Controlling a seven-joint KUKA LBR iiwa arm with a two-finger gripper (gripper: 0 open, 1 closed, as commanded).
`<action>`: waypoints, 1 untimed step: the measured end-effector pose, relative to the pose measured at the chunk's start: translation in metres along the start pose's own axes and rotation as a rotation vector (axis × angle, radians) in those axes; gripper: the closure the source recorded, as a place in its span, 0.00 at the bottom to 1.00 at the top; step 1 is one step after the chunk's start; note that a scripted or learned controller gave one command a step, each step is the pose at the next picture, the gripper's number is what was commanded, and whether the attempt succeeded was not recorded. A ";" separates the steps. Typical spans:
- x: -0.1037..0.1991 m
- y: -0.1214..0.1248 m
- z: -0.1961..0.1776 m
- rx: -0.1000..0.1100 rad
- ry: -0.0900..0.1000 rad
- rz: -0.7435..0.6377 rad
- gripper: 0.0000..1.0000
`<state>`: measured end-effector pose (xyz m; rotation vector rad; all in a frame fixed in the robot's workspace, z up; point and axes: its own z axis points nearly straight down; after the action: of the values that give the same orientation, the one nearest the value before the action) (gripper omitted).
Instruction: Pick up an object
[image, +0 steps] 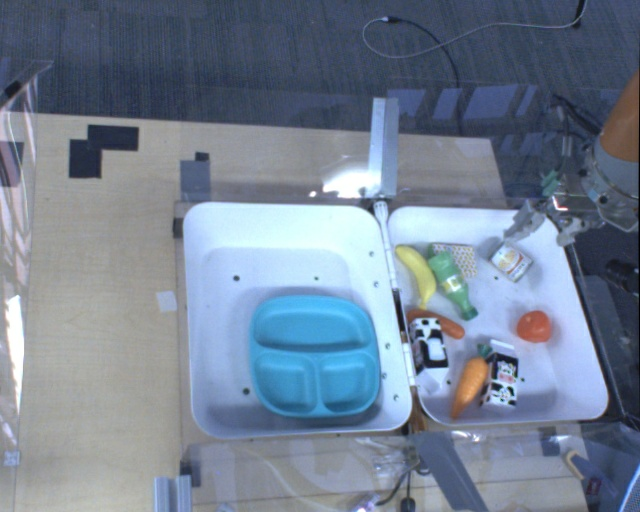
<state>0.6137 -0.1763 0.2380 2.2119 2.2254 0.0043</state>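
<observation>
My gripper (545, 224) hangs over the far right corner of the right bin (590, 395), open, with nothing between its fingers. Just below and left of it lies a small round can (511, 262). Further left are a yellow banana (415, 272) and a green bottle (452, 283), side by side, with a patterned card (456, 254) behind them. A red tomato (534, 326) sits near the right wall. An orange carrot (468, 386) lies at the front next to a black-and-white carton (503, 381). A second such carton (430, 343) rests by the left wall.
The left bin (215, 300) holds a blue divided plate (315, 353). A metal post (384, 140) stands behind the seam between the bins. A reddish sausage-like piece (447, 326) lies beside the second carton. The arm's body crowds the upper right.
</observation>
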 end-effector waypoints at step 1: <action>0.049 -0.010 0.148 -0.009 -0.002 -0.319 0.00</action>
<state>0.6043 -0.1275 0.0901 1.8252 2.5421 0.0113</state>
